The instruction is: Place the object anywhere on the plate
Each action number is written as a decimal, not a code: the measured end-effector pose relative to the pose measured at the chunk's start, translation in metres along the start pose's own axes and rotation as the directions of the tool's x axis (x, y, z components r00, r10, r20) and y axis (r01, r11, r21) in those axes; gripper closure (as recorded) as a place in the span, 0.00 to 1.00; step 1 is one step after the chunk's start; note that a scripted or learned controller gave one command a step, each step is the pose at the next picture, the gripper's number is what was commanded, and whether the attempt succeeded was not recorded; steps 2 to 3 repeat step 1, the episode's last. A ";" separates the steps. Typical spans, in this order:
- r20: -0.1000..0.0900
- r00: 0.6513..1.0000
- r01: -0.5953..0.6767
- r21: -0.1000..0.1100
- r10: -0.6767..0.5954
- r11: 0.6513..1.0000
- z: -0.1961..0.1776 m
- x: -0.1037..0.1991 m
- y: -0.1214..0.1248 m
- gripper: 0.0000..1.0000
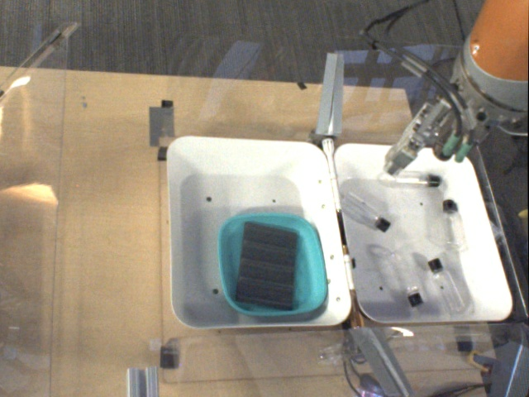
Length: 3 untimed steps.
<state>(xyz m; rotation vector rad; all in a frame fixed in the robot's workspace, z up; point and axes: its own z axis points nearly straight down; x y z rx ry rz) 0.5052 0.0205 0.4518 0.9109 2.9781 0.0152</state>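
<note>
Dark ribbed rectangular block [267, 265] flat on teal plate [312, 251]

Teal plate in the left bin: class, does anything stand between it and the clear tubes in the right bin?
Yes: the bins' adjoining rims run between the clear tubes and the teal plate, and a dark ridged block covers most of its middle. The gripper hovers over the right bin.

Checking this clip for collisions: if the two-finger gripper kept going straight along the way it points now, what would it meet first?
The two-finger gripper points down and left into the right white bin. Likely first contact is the clear tube with a black cap lying just below its tip, or the bin floor beside it; depth is unclear from above.
</note>
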 end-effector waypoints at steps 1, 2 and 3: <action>-0.014 0.990 0.139 0.006 -0.138 0.990 0.016 -0.021 0.063 1.00; -0.014 0.990 0.139 0.006 -0.138 0.990 0.016 -0.021 0.063 1.00; -0.014 0.990 0.139 0.006 -0.138 0.990 0.016 -0.021 0.063 1.00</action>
